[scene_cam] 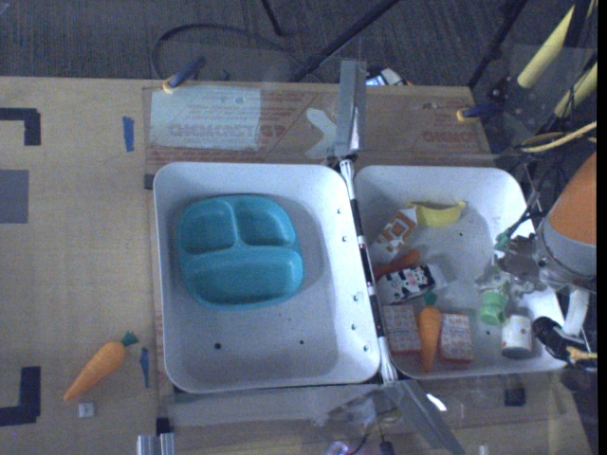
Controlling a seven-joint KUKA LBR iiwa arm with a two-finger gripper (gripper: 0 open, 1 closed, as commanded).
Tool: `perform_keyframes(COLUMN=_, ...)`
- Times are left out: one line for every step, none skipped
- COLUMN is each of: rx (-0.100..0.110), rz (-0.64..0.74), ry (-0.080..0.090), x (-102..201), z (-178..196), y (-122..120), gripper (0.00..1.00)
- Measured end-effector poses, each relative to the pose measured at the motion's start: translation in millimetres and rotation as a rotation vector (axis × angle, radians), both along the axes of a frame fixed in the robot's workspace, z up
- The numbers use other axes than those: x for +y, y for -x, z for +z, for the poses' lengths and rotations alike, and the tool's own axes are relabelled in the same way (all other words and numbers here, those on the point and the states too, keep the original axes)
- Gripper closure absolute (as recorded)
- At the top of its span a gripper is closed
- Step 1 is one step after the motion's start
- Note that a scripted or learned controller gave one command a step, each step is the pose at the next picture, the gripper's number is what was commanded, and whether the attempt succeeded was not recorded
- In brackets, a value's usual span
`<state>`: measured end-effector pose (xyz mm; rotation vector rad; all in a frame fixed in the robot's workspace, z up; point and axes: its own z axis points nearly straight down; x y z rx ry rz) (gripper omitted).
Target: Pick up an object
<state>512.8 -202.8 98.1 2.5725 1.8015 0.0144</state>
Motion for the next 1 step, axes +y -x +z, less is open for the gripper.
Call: perform_keyframes(rx=0.003, rz=0.063, ry=0.007, x=1.1, z=-10.9, y=-19.0, gripper=1.0)
